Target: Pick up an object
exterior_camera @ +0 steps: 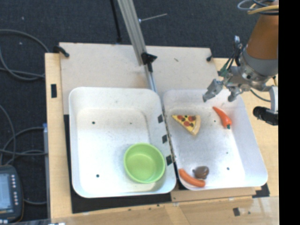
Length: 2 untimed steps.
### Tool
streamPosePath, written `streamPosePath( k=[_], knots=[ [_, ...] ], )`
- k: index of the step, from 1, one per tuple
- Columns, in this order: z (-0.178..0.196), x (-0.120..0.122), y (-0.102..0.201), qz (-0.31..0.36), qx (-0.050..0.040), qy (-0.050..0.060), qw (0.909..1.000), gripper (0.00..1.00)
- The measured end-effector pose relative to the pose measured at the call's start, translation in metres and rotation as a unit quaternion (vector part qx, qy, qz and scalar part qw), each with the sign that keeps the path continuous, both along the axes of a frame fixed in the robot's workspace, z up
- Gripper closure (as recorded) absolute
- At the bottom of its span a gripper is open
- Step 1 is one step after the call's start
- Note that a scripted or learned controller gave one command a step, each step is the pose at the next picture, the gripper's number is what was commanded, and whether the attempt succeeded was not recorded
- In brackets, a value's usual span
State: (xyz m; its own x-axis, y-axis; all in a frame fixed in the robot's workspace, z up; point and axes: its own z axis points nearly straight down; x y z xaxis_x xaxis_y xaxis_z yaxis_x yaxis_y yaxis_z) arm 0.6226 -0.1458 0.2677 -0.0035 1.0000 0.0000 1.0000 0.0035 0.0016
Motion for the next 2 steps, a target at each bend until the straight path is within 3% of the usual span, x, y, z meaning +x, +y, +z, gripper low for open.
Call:
streamPosePath(
  k=[1,2],
  knots=[
    [0.0,0.0,0.0,0.0,-0.0001,0.0,1.0,0.0],
    [-0.05,-0.006,0.006,-0.002,-0.001,0.003,1.0,0.0]
  ],
)
